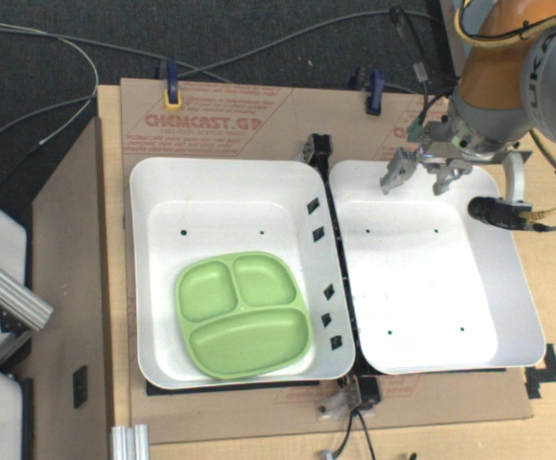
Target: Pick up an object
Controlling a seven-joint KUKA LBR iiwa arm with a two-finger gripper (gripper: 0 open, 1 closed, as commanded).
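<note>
Arm up high, nothing picked yet.

The left bin (pixel 144 257) holds the green divided plate (pixel 244 314), lying flat toward its near end; the right bin (pixel 508 305) sits beside it. The gripper (pixel 420 174) hovers over the right bin's far edge, fingers spread apart and, as best I can judge, carrying nothing. Reach, descent and grasp all remain.

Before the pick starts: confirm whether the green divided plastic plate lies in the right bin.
No: the green divided plastic plate lies in the left white bin, while the gripper hangs open over the right white bin.
</note>
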